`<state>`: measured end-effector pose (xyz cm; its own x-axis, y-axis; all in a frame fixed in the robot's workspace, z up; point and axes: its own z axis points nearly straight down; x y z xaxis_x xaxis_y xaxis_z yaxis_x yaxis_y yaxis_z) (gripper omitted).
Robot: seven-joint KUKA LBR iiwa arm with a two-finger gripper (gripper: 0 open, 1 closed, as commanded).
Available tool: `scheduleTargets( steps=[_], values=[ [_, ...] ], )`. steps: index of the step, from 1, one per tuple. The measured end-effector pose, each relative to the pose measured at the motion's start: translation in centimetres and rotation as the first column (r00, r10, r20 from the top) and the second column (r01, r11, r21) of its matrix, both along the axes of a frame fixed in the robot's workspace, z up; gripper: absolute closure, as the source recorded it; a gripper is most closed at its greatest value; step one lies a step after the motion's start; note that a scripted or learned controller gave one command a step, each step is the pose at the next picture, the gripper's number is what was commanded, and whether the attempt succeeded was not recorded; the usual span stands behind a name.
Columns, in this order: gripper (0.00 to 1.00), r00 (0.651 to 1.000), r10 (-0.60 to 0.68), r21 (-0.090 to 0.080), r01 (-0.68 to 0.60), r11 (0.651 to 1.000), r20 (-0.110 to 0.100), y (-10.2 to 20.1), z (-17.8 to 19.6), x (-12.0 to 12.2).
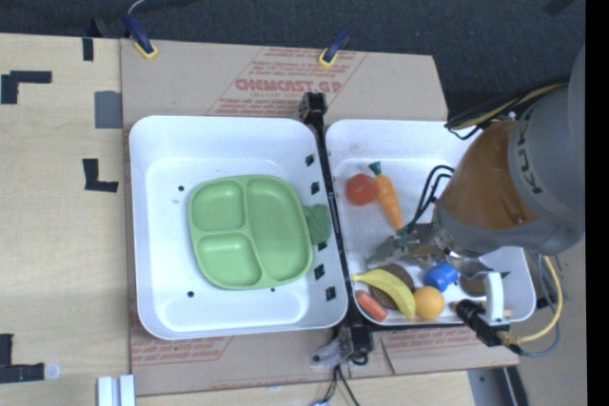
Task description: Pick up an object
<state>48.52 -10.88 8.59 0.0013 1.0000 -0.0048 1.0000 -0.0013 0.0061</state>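
The banana lies low in the right bin, its long axis running from ten o'clock to four o'clock, beside an orange. The arm reaches in from three o'clock, wrist bent over the toys; the gripper's grip can't be made out.

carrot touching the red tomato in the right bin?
Touching. The camera view shows the carrot lying at a slant with its upper left side against the right edge of the red tomato; no white bin floor shows between them there.
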Motion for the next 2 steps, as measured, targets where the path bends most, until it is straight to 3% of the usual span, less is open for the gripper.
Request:
scheduleTargets(
  steps=[1,2],
  values=[
    [0.0,1.0,0.003,0.002,-0.003,1.0,0.0,-2.4,0.0,8.8],
    [0.0,1.0,0.001,0.002,-0.001,1.0,-0.002,-2.6,0.0,4.3]
  ],
)
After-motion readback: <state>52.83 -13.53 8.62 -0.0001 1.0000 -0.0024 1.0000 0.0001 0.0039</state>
